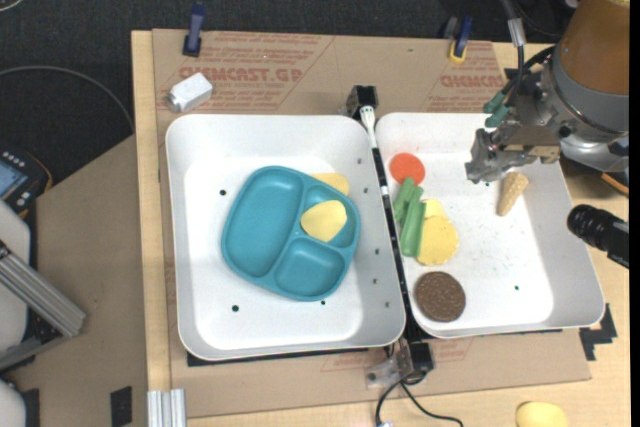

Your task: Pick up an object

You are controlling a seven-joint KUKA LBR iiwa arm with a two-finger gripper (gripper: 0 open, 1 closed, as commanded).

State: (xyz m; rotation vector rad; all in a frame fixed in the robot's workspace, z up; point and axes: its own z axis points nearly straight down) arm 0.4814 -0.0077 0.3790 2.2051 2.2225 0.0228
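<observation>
While the dark two-finger gripper (489,167) hangs at the right white bin's (560,315) twelve o'clock, its grip unreadable, nothing looks lifted; picking remains.

Two bins sit side by side on the bench. In the left bin (200,215) a divided tray (265,235) lies near the middle, with a food piece (325,220) in its right compartment. In the right bin (540,285), along the left wall, lie a round slice (406,167), a long pod (408,215), a flat piece (437,237) and a disc (440,295), from far edge to near edge. A cone (512,192) lies toward the far right corner, just beside the gripper (490,165).
</observation>
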